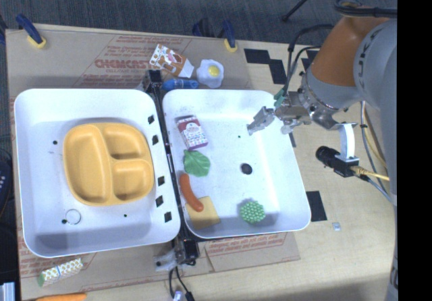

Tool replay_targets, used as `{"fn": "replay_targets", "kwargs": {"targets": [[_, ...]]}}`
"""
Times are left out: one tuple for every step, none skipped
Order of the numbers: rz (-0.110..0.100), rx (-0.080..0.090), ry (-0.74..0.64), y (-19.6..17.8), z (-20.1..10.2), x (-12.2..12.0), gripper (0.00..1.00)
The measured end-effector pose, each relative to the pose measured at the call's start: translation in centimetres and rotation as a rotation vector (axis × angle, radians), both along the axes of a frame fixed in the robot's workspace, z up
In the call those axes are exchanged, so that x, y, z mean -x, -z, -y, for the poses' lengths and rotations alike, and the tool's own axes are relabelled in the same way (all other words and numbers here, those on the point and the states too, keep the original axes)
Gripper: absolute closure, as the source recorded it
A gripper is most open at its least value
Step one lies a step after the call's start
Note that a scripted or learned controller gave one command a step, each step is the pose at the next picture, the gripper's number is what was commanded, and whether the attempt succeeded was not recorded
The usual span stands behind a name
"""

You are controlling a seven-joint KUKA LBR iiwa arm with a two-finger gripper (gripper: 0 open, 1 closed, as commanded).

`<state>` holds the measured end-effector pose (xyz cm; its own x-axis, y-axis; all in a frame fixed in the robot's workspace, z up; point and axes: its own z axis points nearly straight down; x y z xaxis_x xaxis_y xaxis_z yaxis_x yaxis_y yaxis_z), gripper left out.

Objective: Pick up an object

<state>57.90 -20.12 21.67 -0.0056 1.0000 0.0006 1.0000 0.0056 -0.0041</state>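
I see the metal gripper (260, 121) hovering open and empty over the right bin (283, 158), well apart from the bumpy green ball (252, 211) near its front edge.

arm (374, 43): grey | orange band | black cables | metal end effector (260, 119)

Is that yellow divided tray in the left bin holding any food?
Empty. The yellow tray shows bare compartments; the toy foods lie in the right bin.
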Motion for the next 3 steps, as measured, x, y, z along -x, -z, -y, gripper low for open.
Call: {"fn": "replay_targets", "kwargs": {"targets": [[-0.002,-0.001,-0.075,8.1,-3.6,-2.4,0.0],[0.006,0.001,-0.183,12.1,-10.2,-5.5,0.0],[0.006,-0.002,-0.187,11.0,-10.3,-5.5,1.0]]}}
